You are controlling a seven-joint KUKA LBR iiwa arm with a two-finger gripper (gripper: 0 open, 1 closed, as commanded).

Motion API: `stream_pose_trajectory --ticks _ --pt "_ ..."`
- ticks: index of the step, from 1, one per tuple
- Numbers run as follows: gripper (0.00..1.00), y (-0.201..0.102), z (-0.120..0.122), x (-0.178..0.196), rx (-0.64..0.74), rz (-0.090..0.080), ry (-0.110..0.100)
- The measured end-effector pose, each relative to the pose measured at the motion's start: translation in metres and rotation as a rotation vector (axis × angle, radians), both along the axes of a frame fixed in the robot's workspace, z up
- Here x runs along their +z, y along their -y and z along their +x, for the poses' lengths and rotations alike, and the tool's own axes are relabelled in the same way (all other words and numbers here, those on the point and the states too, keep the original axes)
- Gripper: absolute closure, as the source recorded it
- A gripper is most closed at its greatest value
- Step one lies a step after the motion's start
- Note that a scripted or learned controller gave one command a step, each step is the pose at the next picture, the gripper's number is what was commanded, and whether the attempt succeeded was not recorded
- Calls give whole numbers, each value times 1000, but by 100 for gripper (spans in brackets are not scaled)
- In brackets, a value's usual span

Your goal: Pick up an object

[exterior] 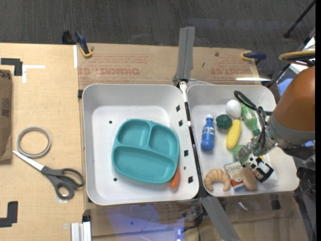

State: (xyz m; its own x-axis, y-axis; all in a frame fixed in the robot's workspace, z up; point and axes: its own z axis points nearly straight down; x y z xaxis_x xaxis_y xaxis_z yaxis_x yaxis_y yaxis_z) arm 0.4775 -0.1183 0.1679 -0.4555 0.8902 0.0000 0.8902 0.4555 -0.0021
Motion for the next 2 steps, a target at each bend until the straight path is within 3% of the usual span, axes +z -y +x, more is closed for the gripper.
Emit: stream_pose_trajectory --ticks 1,2 --pt "100 -9 16 -77 -307 0 -1" --pt "100 -61 43 64 -689 -3 0"
